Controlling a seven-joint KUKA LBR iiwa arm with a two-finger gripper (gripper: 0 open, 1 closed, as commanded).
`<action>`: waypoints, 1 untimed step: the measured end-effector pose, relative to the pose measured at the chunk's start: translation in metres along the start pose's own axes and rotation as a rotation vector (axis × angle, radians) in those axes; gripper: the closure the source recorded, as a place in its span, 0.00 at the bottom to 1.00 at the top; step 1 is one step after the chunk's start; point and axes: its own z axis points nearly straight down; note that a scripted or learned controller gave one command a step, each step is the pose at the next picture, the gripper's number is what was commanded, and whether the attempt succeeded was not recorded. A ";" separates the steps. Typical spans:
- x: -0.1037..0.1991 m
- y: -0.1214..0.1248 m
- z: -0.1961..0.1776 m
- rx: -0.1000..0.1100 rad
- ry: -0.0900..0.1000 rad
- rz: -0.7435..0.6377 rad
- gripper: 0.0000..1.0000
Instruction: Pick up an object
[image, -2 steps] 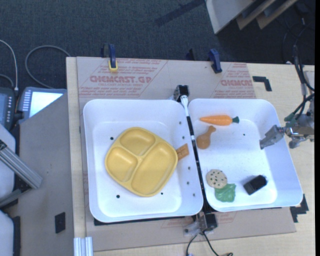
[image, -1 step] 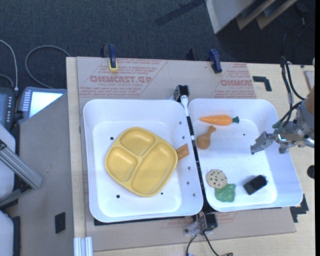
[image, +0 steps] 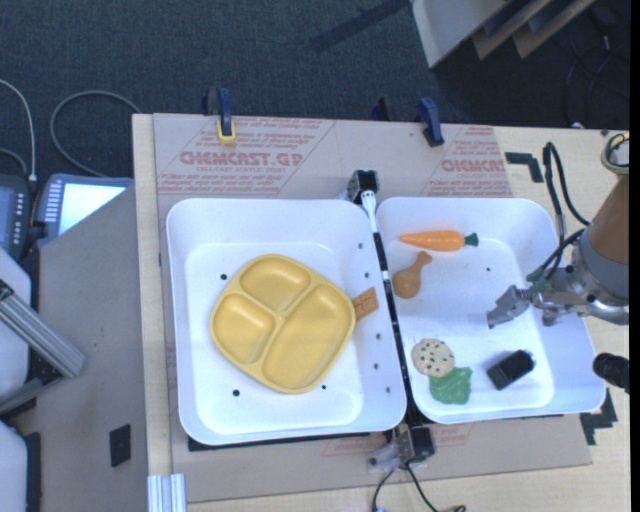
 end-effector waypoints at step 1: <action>0.004 -0.006 0.061 0.002 0.001 0.000 0.00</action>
